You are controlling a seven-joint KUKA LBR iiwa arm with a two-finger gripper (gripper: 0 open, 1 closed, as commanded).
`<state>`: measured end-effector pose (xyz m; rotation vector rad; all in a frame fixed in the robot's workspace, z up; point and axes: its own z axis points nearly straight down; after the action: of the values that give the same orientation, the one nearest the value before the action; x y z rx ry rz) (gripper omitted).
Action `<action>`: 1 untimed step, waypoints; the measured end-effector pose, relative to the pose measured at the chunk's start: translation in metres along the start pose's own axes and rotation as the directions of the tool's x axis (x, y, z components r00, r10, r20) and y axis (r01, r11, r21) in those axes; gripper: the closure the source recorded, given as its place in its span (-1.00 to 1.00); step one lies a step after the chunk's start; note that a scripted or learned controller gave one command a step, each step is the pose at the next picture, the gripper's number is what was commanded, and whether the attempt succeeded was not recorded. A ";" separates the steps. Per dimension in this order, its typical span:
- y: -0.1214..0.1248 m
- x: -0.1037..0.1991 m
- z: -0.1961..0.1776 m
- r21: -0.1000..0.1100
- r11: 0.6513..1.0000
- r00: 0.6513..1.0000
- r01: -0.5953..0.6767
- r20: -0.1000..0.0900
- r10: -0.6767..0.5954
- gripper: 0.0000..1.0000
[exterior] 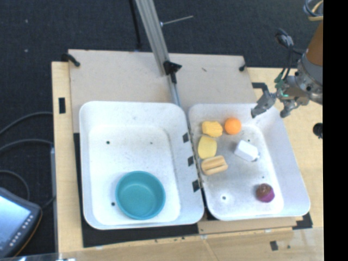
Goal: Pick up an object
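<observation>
My gripper (273,107) hangs over the far right corner of the right bin (283,162), its two fingers spread apart with nothing between them. In that bin lie an orange ball (232,126), a yellow lumpy piece (212,128), a round yellow piece (207,146), a tan bread-like roll (213,165), a white block (246,150) and a dark purple fruit (265,192). The orange ball is the nearest of these to the gripper, down and to its left.
The left bin (98,145) holds a teal bowl (140,194) near its front. A grey metal pole (155,34) slants down to the gap between the bins. Black clips sit along the divide between the two bins.
</observation>
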<state>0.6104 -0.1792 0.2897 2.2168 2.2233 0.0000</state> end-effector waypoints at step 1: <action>0.000 0.000 0.000 0.000 1.000 1.000 0.000 0.000 0.000 -1.00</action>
<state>0.6104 -0.1792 0.2897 2.2162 2.2236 -0.0007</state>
